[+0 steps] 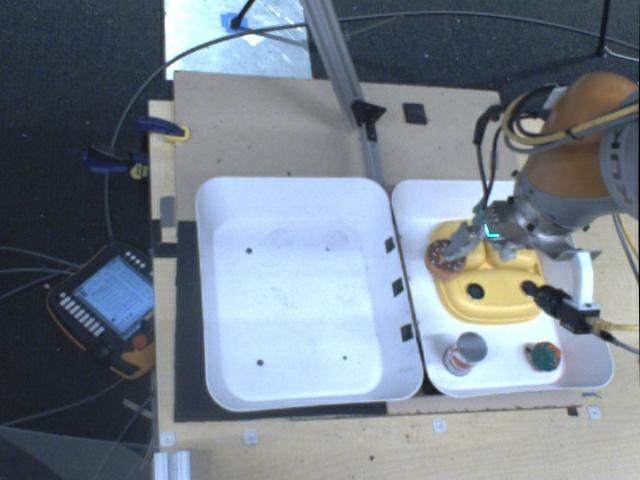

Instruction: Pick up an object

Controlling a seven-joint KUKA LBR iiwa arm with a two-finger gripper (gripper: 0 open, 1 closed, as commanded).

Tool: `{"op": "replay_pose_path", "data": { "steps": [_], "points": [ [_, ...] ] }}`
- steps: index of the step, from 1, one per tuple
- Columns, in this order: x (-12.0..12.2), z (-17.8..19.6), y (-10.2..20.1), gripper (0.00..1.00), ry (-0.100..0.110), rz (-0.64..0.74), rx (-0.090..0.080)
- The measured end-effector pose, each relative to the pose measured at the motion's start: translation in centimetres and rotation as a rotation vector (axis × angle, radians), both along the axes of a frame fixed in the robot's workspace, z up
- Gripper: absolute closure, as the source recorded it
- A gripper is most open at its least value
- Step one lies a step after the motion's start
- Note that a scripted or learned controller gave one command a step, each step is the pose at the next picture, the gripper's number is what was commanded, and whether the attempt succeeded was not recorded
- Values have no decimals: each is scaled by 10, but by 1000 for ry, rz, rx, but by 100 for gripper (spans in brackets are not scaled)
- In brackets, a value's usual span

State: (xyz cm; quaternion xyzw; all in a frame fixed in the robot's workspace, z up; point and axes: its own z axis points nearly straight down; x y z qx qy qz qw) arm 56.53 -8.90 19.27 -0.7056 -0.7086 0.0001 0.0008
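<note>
Arm reaches into the right bin [600, 366]; gripper [478, 230] sits low over the yellow object [490, 293], beside a brown ring-shaped item [441, 257] at its upper-left end. Jaw state: cannot tell. Small cylindrical can [465, 352] and a green-and-orange item [543, 355] lie near the bin's front edge. Left bin [215, 298] adjacent.

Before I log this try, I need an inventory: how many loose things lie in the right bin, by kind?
Yellow toy: 1
Brown ring: 1
Can: 1
Small green and orange thing: 1
Total: 4, all in the right bin. The gripper is above the yellow toy.
</note>
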Motion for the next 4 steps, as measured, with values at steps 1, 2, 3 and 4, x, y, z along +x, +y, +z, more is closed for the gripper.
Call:
{"op": "replay_pose_path", "data": {
  "steps": [1,2,3,4],
  "points": [
    [1,1,0,0,-2,0,0],
    [-4,-61,2,0,2,-3,-1],
    [3,-87,-2,0,-26,-4,-9],
    [5,-75,2,100,-29,-1,-2]
  ]
}}
